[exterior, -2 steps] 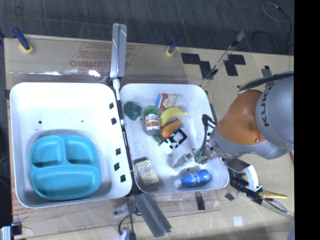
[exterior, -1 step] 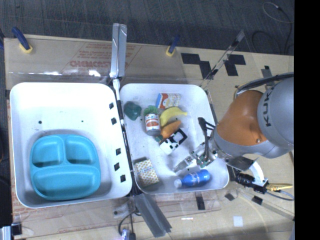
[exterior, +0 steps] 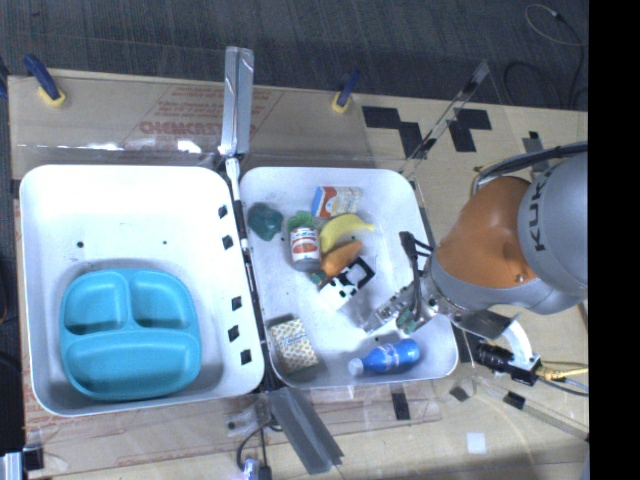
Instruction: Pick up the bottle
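bins: 2 | bottle: 1, right bin, near | tray: 1, left bin | end effector: above bottle, grip cannot tell

The bottle is blue plastic with a white cap and lies on its side, cap pointing left, body slanting slightly up to the right. It rests on the floor of the right bin, in its near right corner, close to the front wall

blue bottle open from above, gripper just beyond it, bin wall tight beside, patterned block well apart
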`<state>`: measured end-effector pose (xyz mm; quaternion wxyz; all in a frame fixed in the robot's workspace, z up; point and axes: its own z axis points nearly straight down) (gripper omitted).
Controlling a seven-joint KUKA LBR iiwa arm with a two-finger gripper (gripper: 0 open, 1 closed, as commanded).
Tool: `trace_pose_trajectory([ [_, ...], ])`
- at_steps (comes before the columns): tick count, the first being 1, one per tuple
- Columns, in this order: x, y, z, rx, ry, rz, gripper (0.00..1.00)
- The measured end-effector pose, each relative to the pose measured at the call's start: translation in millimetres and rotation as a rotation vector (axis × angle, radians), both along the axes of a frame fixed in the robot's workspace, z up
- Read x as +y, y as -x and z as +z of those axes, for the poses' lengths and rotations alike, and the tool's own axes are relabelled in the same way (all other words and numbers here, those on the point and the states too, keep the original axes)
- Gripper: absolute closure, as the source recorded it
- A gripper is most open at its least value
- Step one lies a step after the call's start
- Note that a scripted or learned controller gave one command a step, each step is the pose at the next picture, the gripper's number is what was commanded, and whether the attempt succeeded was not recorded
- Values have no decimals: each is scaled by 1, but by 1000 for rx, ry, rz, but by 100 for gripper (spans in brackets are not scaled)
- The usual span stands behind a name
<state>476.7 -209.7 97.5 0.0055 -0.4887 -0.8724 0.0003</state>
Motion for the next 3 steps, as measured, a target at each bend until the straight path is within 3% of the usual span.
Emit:
trace_pose_trajectory([
  [1,3,0,-8,-4,8,-585,100],
  [2,7,0,-8,-2,2,-150,100],
  [3,1,0,-8,-3,1,41,100],
])
